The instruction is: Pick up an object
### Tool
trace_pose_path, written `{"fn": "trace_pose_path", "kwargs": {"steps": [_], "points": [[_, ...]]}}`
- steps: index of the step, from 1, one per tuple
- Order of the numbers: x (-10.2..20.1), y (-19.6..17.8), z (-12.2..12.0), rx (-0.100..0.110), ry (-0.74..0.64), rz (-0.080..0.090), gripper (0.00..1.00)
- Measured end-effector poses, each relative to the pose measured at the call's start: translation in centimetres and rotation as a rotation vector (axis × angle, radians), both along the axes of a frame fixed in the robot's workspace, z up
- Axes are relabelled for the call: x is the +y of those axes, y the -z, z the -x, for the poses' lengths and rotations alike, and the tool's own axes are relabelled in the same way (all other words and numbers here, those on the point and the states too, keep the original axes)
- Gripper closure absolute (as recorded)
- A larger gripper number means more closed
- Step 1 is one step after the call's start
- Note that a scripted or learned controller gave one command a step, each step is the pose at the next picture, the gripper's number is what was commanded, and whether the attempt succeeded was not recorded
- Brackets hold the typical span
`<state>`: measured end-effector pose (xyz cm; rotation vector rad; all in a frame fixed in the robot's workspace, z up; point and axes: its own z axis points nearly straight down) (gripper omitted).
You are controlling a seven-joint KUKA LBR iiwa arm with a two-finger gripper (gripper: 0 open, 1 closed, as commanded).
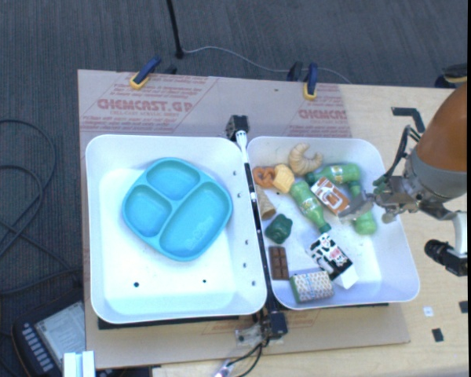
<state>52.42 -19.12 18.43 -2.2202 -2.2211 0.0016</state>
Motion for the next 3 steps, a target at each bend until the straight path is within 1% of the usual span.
{"fn": "trace_pose_path", "kwargs": {"steps": [1,2,3], "points": [[-1.4,9.0,-3.8,-0.002,-0.001,0.000,0.00],[-1.5,8.1,-3.7,0.001,-0.001,0.000,1.00],[5.6,-0.6,-4.4,-0.003,-0.002,0.001,1.00]]}}
